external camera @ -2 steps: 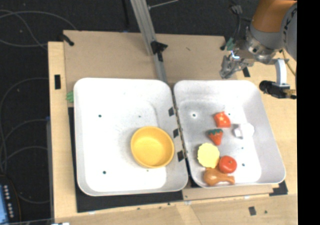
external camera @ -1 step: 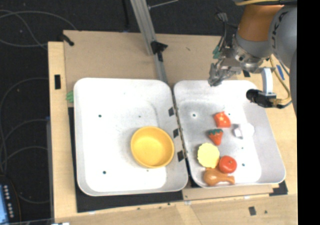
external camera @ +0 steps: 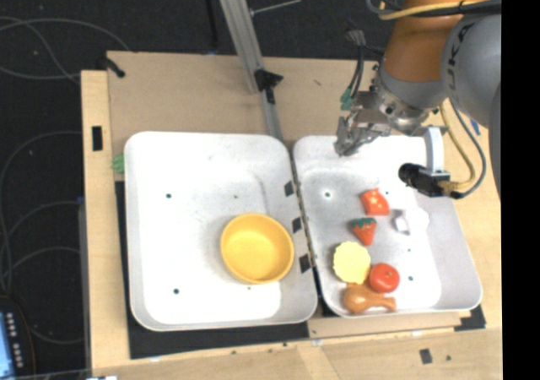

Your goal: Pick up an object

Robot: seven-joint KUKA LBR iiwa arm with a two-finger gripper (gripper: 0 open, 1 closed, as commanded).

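My gripper (external camera: 348, 143) hangs over the far left corner of the right bin (external camera: 447, 285), with nothing seen between its fingers. In that bin lie several toy foods: a red-orange wedge (external camera: 375, 202), a small strawberry (external camera: 364, 230), a yellow round piece (external camera: 351, 262), a red tomato (external camera: 384, 277), and an orange-brown drumstick (external camera: 366, 300). A small grey piece (external camera: 400, 221) sits beside the strawberry. All of these lie well toward the near side of the bin, apart from the gripper.
The left bin (external camera: 169, 184) holds a yellow bowl (external camera: 256, 248) near its front right. A slanted metal post (external camera: 245, 40) rises behind the bins. A black fitting with cables (external camera: 422, 177) hangs from the arm over the right bin.
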